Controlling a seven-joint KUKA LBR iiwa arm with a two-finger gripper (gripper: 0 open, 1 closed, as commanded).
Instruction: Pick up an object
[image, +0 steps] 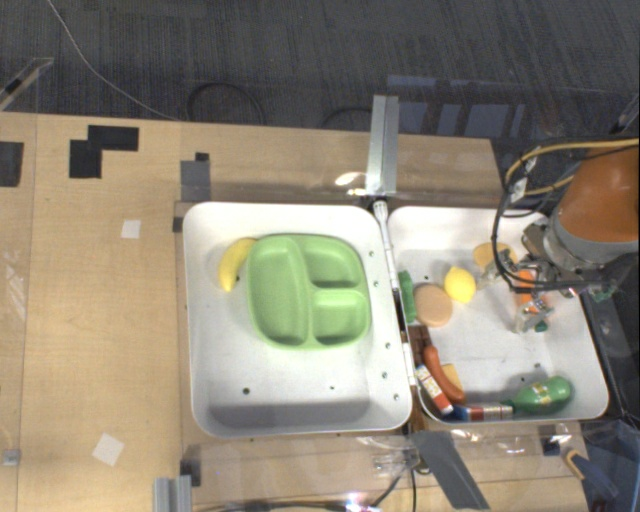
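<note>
The right bin holds several loose objects. A yellow lemon lies beside a tan round object near the bin's left side. A small orange-yellow piece sits further back. Along the left wall lie a green marker and an orange carrot-like item. A green bottle-like object rests at the front right. My gripper hangs low over the bin's right part, to the right of the lemon and apart from it. The grey wrist and cables hide most of it.
In the left bin a green divided plate lies with a banana at its left edge. Red and blue pens lie at the right bin's front wall. A metal divider post stands behind the bins.
</note>
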